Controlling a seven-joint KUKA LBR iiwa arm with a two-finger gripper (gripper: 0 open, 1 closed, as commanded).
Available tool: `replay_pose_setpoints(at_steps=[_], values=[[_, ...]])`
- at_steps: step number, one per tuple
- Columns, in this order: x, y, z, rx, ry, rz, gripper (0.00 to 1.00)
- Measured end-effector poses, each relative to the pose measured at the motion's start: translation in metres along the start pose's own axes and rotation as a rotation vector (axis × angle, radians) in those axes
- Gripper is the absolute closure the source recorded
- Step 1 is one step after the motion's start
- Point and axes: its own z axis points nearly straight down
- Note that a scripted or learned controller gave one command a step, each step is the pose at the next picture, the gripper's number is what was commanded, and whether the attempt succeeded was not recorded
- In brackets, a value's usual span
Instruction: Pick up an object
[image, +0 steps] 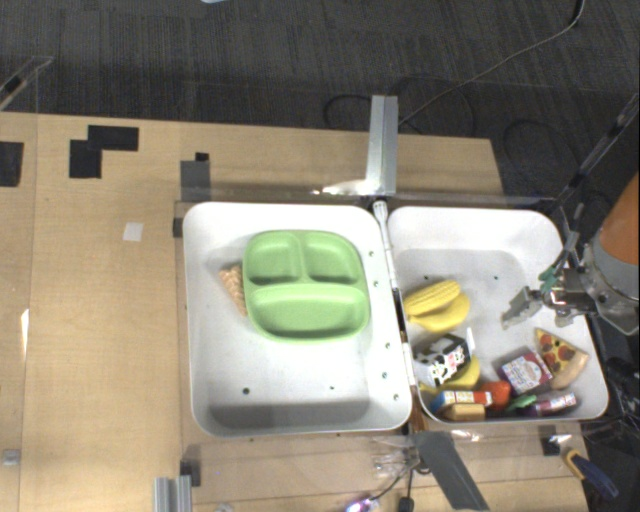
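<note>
Yellow corn (432, 297) sits beside my pincer (527, 305), which hangs open, empty; it's rounded, could squirt sideways.

A green divided plate (303, 283) lies in the left bin (215, 330) — the gripper (535, 300) hovers over the right bin (480, 240), above toy food.

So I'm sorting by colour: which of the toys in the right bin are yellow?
The corn cob and, just below and touching it, the lemon-like piece, both near the bin's left wall; the other toys lie lower down.
</note>
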Motion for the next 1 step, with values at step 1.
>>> replay_pose_setpoints(at_steps=[1], values=[[0.0485,0.0050,0.1087,-0.003,0.000,-0.174,0.00]])
